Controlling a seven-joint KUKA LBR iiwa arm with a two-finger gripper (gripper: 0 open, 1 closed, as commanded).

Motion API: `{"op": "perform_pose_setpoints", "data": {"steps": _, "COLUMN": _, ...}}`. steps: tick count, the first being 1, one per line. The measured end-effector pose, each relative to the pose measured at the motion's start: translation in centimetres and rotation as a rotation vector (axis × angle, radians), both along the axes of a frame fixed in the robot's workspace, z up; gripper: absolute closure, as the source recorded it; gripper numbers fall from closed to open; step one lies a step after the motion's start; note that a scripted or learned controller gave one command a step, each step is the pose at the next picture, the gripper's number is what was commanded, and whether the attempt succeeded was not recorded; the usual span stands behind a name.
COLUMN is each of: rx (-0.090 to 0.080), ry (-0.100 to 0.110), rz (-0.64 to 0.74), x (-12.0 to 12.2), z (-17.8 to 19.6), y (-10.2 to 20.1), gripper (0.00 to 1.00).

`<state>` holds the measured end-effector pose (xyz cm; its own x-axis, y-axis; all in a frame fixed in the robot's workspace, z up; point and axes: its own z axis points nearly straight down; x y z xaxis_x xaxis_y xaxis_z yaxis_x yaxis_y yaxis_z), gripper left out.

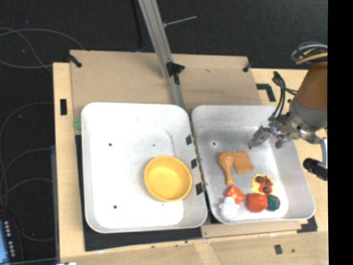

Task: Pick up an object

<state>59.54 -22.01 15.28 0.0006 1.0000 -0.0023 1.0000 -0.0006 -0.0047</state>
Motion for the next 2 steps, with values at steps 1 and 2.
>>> {"op": "perform_pose_setpoints", "data": {"steps": 1, "rx": 0.0, "ry": -0.007, "rz": -0.002, "x": 0.1, "z": -4.9, "y": -0.2, "gripper": 0.0}}
{"op": "perform_pose_setpoints", "data": {"steps": 2, "rx": 0.0, "ry": -0.011, "rz": -0.003, "x": 0.2, "z": -3.7, "y": -0.2, "gripper": 1.0}}
